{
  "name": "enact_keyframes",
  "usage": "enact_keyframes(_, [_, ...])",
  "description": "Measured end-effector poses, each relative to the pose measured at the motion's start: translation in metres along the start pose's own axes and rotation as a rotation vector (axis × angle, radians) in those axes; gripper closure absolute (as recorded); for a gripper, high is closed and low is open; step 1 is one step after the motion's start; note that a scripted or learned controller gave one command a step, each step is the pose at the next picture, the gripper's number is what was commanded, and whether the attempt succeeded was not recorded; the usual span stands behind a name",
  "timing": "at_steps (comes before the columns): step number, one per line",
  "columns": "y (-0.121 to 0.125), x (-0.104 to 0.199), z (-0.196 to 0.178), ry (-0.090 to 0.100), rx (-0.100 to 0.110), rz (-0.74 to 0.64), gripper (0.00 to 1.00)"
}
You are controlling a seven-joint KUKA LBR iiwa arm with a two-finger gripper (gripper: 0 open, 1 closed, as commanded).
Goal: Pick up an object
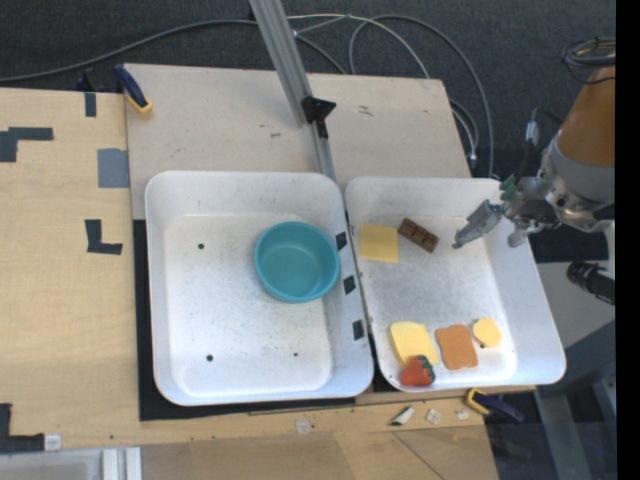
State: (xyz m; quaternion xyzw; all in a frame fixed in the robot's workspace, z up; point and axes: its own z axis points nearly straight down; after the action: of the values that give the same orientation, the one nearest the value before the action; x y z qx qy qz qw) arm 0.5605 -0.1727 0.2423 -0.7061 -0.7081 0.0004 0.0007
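**Gripper at right bin's far right corner, holding nothing**

Arm point(585, 138) comes in from the right, grey with orange band above the wrist. Gripper point(497, 224) sits over the far right corner of the right bin point(530, 308), tilted, fingers pointing left and down toward the bin floor. Two grey fingers visible, spread a little apart, nothing between them.

Right bin contents: brown chocolate bar point(418, 234) near the far wall, just left of the fingertips, apart from them. Pale yellow square point(378, 243) beside it on the left, close to the bin's left wall. Along the near edge: yellow block point(410, 339), red strawberry point(417, 372) touching its near side, orange slab point(457, 347) just right of those, small yellow round piece point(487, 332) right of the slab.

Left bin point(180, 268): one teal bowl point(296, 260), upright, toward the right side.

Metal pole point(285, 53) slants across the bench behind the bins. Cables point(420, 33) loop on the dark floor behind.
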Motion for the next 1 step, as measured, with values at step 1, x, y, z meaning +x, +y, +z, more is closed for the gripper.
enact_keyframes(1, [0.0000, -0.0001, -0.0001, 0.000, 0.000, 0.000, 0.00])
